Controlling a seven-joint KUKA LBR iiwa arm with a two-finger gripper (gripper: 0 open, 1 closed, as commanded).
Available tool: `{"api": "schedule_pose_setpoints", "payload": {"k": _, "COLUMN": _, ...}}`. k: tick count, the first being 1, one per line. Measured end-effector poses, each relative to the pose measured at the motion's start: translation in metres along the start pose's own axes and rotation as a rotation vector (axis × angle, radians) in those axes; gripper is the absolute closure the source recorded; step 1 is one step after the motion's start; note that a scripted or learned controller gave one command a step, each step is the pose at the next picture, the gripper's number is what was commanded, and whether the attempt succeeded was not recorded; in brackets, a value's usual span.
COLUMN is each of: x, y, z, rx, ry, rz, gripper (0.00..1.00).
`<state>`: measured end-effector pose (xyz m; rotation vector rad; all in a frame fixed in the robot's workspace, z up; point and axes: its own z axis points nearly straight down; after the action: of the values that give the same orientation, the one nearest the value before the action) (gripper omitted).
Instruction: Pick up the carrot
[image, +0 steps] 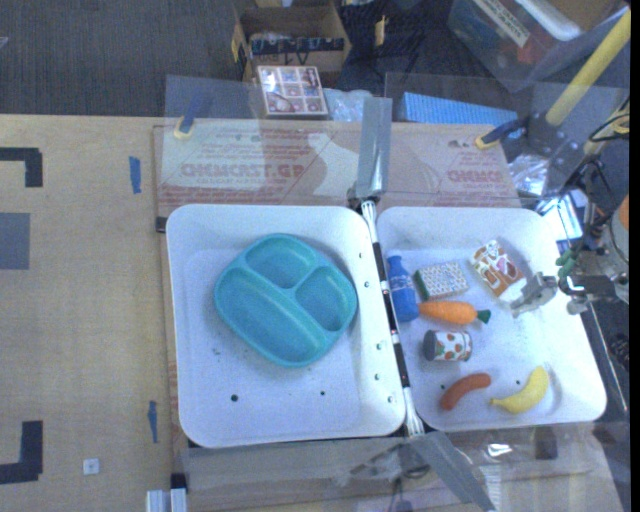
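The carrot (449, 312), orange with a small green top pointing right, lies on its side near the middle of the right bin (570, 345). My gripper (531, 294) hangs low over that bin's right part, to the right of the carrot and a short way from its green end. It is just below a small orange-and-white carton (497, 267). Nothing shows in its grasp.
Around the carrot lie a blue bottle (401, 287), a patterned flat box (442, 279), a small can (447, 346), a red sausage (464, 389) and a banana (525, 391). The left bin (195, 400) holds a teal divided plate (286, 298).
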<state>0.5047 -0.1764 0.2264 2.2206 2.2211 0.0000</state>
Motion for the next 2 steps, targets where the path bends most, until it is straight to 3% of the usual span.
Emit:
{"api": "schedule_pose_setpoints", "payload": {"k": 1, "x": 0.052, "y": 0.018, "z": 0.103, "rx": -0.012, "ry": -0.004, "rz": -0.359, "gripper": 0.0}}
{"api": "schedule_pose_setpoints", "payload": {"k": 2, "x": 0.055, "y": 0.034, "z": 0.11, "rx": -0.02, "ry": -0.008, "rz": -0.641, "gripper": 0.0}}
